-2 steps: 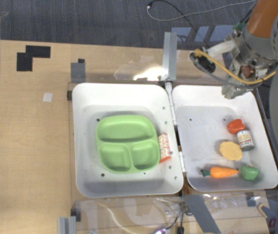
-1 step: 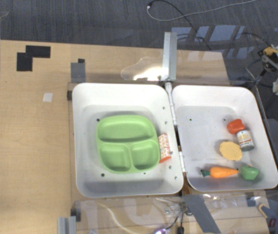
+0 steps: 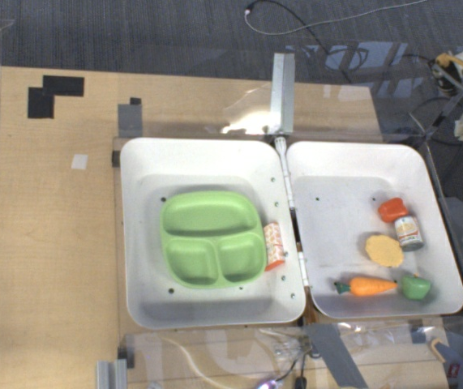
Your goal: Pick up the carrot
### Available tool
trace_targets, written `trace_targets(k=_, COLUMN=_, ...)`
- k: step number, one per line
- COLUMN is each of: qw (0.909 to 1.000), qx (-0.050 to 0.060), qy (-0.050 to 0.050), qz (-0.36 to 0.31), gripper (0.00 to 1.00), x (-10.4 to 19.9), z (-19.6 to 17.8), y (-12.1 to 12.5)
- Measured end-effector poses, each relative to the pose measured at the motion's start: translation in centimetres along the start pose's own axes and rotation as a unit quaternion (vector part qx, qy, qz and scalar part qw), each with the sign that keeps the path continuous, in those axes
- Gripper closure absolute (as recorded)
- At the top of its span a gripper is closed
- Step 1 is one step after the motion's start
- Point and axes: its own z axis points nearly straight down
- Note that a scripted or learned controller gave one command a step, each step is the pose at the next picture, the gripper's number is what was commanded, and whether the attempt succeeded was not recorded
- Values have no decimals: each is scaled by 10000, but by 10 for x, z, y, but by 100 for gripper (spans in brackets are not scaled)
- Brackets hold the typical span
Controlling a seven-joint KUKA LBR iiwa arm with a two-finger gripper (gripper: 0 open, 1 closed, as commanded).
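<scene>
- The orange plastic toy carrot [image 3: 367, 286] lies flat on the floor of the right-hand shallow white bin [image 3: 336, 185], close to that bin's near wall, its dark stem end pointing left and its thick end pointing right.
- Just beside its thick end sits a small green rounded toy [image 3: 416, 287], near enough that I cannot tell whether the two touch.
- A flat yellow round piece [image 3: 385, 250] rests just above the carrot, apart from it; further up are a small jar with a white label [image 3: 408, 232] and a red-orange rounded toy [image 3: 392, 210], which look to be touching.
- To my eye the pick has not begun: the carrot rests untouched and nothing hangs over it.
- As for the gripper, I cannot tell how far it is open or whether it has hold of anything.
- I judge the next move calls for a descent over the carrot's middle, fingers across its narrow width, staying off the green toy and the near wall.
- The left-hand white bin [image 3: 142, 177] holds a light green divided plastic tray [image 3: 212, 237], with a small red-and-white patterned packet [image 3: 274, 245] wedged at its right edge; its printing is too small to read.
- On the wooden table [image 3: 45, 241] nothing else concerns the task.
</scene>
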Motion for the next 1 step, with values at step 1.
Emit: trace_targets(k=1, qw=9947, qx=1, qy=5, qz=-1031, gripper=100, x=-40, z=-1, y=-31)
